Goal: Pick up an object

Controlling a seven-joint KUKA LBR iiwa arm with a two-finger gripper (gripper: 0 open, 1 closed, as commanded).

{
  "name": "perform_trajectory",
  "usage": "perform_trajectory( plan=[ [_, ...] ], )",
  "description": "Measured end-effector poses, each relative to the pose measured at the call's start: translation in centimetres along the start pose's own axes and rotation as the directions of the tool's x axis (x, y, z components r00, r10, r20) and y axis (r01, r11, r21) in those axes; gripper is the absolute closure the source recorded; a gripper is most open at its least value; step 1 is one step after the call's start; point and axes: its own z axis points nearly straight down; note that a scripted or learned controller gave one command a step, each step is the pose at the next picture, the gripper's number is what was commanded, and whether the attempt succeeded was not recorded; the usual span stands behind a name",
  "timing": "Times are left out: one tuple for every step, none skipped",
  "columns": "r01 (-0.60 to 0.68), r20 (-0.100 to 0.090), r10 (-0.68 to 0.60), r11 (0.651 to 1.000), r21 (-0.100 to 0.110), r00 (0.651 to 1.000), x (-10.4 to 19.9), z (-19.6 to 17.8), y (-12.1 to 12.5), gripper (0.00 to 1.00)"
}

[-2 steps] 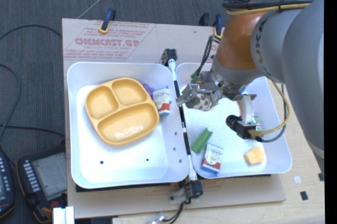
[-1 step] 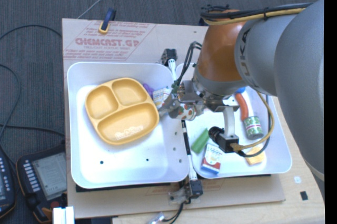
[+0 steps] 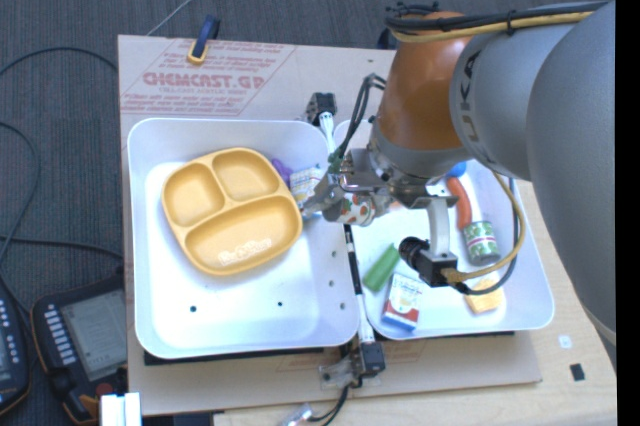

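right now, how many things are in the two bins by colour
yellow: 2, divided plate, small block
green: 2, stick, can
orange: 1, tube
red and white: 1, carton
purple: 1, piece
total: 7

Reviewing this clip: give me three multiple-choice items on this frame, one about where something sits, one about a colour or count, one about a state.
1. Where does the yellow divided plate lie?
A. in the left bin
B. in the right bin
C. on the floor

2. How many compartments does that plate have?
A. two
B. three
C. five

3. How does the small carton in the right bin lie?
A. standing on the bin rim
B. lying on the bin floor, apart from the gripper
C. stacked on the plate

Answers:
1 A, it rests on the left bin floor.
2 B, two small sections above one large.
3 B, it lies near the front wall, beside a green block.
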Motion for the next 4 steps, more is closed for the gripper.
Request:
perform_trajectory(
  plan=[
    [0.002,0.0,-0.002,1.0,0.0,1.0,0.0,-1.0,0.1,1.0],
    [0.003,0.0,-0.003,1.0,-0.001,1.0,0.1,-1.9,0.1,1.0],
    [0.004,0.0,-0.004,1.0,-0.001,1.0,0.1,-2.9,0.2,1.0],
    [-0.002,0.0,0.002,1.0,0.001,1.0,3.6,0.4,-5.4,1.0]
  ],
)
